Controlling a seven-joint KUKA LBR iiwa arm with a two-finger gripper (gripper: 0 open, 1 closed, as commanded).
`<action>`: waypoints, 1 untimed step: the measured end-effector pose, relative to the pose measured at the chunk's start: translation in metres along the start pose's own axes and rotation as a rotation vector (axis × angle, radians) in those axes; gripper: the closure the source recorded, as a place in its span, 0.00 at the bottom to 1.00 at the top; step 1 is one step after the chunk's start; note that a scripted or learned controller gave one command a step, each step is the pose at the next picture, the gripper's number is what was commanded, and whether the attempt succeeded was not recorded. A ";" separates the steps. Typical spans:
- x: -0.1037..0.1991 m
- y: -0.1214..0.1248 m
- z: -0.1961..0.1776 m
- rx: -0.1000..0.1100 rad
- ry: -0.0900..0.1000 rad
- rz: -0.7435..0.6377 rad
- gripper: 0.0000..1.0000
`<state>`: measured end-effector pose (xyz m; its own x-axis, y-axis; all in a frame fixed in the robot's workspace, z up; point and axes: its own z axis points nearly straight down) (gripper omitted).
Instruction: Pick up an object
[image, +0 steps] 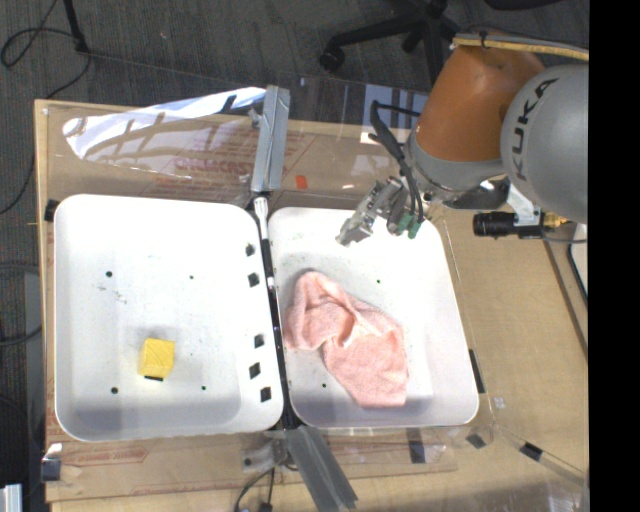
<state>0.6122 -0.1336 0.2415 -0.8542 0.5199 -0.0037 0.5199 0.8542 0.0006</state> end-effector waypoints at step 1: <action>-0.047 -0.054 0.148 0.000 0.001 0.106 1.00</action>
<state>0.6250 -0.2041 0.0936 -0.7943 0.6075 -0.0031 0.6075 0.7943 0.0009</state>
